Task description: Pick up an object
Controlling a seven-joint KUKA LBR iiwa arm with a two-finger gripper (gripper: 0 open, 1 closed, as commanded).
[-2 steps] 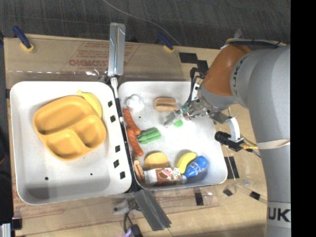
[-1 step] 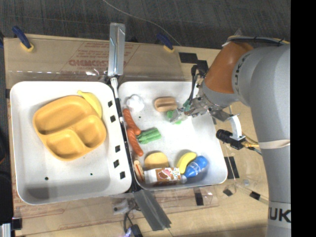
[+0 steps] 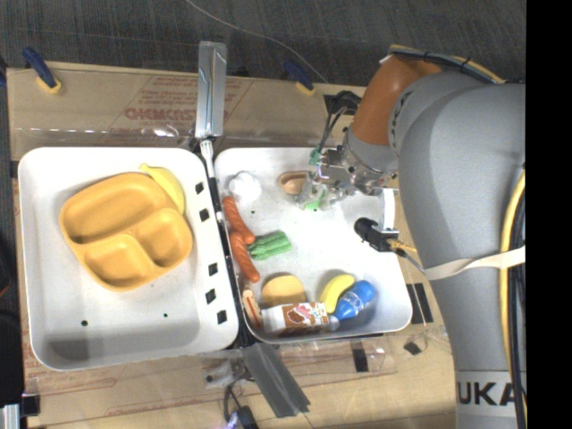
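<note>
My fingers (image 3: 323, 186) hang over the right bin (image 3: 393, 293), just right of the brown shell-like toy (image 3: 292, 183); honestly can't tell whether they're clenched. A small green piece (image 3: 312, 205) sits right below them.

This is a robotics lab test bench, not a home. 2 shallow white bins (image 3: 36, 329) sit on cardboard sheeting (image 3: 116, 96) held by blue clamps (image 3: 40, 68), over dark carpet (image 3: 89, 7). An industrial grey arm (image 3: 456, 150) reaches in, and loose cables (image 3: 206, 12) trail across the floor.
</note>
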